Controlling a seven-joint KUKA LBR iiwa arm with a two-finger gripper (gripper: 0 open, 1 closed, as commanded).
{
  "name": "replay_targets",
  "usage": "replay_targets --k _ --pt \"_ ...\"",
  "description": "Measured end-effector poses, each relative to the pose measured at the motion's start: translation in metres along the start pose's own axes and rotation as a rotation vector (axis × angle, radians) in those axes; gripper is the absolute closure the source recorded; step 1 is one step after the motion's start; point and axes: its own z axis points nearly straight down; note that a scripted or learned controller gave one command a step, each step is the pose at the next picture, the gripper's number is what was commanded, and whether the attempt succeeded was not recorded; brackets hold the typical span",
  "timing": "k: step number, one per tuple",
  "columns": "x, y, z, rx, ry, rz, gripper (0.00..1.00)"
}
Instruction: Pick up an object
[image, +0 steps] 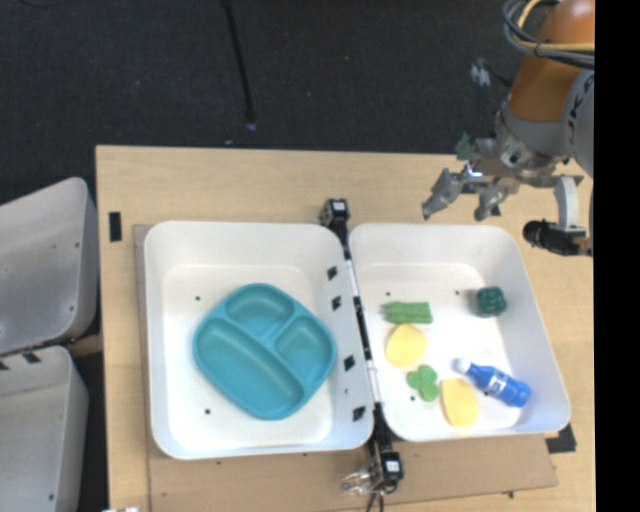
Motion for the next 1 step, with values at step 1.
replay_targets --k 1 --pt "0.0005 0.0018 -0.0096 -0.013 -0.002 -0.002 0.00"
